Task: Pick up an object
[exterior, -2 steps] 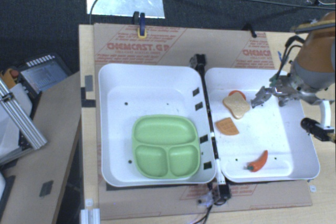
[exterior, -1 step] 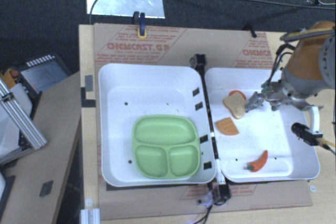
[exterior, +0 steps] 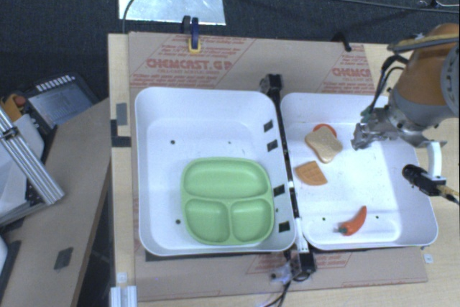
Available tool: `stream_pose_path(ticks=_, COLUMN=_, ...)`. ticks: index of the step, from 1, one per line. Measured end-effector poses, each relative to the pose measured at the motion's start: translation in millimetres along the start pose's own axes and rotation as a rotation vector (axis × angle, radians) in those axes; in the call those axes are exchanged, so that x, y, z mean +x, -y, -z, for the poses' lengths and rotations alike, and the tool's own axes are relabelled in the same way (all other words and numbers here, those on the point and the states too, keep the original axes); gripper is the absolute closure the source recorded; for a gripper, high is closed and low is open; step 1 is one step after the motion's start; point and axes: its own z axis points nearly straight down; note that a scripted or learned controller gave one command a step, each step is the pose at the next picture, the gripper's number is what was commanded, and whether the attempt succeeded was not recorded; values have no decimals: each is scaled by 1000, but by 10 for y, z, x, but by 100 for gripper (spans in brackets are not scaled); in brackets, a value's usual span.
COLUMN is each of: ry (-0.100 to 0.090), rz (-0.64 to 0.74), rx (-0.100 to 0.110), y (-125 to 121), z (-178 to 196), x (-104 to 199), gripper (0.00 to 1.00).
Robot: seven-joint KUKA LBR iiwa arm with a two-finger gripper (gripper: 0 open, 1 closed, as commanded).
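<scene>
Where the carrot (exterior: 353,221) lies diagonally, green tip lower-left | claw (exterior: 361,134) state unclear

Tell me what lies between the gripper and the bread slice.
Only bare white bin floor lies between the gripper and the bread slice in the camera view.

Two bins (exterior: 208,101), one tray (exterior: 228,199), four foods (exterior: 323,146)

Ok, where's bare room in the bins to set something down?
Left bin: the floor behind the green tray. Right bin: between carrot and gripper. Crowded around the bread and cracker.
</scene>
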Motion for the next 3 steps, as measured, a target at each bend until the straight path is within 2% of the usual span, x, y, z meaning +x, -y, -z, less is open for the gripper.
stream_pose_path(ticks=2, ry=1, rz=0, rx=-3, y=32, z=1196, x=-136, gripper=100)
stream_pose_path(ticks=3, ry=0, rz=3, rx=-2, y=15, z=1631, x=-141, gripper=100)
